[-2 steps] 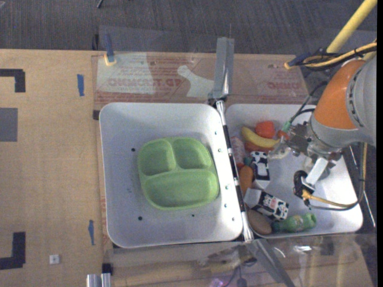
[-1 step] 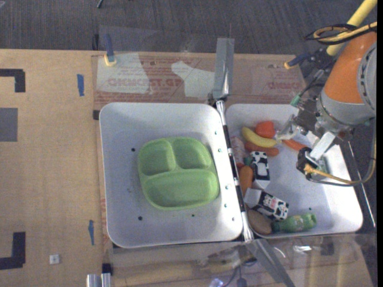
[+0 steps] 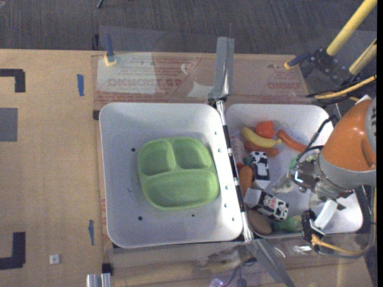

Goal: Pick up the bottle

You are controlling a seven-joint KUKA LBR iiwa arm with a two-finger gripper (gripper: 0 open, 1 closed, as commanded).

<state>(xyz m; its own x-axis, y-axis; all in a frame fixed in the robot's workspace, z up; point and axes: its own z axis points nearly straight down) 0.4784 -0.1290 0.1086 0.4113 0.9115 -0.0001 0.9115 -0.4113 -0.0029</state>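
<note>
While the green divided plate (image 3: 178, 173) lies flat in the left bin (image 3: 114, 160) on the desk (image 3: 42, 178), toys crowd the left side of the right bin (image 3: 350, 217): a banana (image 3: 258, 138) and a tomato (image 3: 265, 128) at the far end, a carrot (image 3: 246, 178) against the dividing wall, and two black-and-white cow-patterned bottles, one (image 3: 259, 164) beside the carrot, the other (image 3: 273, 205) lying nearer the front edge. My pincer (image 3: 299, 181) hangs over the same bin just right of them, below my orange band (image 3: 353, 137); I cannot tell how it stands.
</note>
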